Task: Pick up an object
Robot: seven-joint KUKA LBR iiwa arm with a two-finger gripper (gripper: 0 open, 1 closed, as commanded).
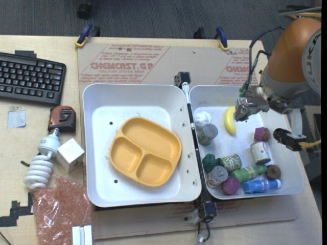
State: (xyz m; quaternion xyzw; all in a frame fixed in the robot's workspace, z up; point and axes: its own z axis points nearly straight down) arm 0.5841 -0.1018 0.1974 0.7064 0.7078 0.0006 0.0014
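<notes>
Camera view, sole view examined. My gripper [244, 108] stood over the far part of the right bin [291, 188], and I could not tell its state from this slant. I saw nothing between it and the bin floor that I could call held.

The nearest candidate was the yellow banana-shaped toy [230, 120], lying just beside the gripper, on its near-left side, and apart from the other items. I judged it light, smooth and somewhat slippery, probably hollow plastic; a grip across its narrow middle, square to its length, seemed the safest hold.

Further toward me from the gripper lay a small purple item [262, 134] and a white-labelled can [260, 152], the can likely rigid and round, so prone to rolling out of a shallow pinch. Beyond these, along the near wall, a green bottle [249, 173] and a blue bottle [260, 186] lay crowded together with other pieces, touching; I judged that cluster poor for a clean grasp.

To the gripper's left, the left bin [97, 137] held a yellow divided tray [146, 151], broad and flat, offering only its rim.
</notes>
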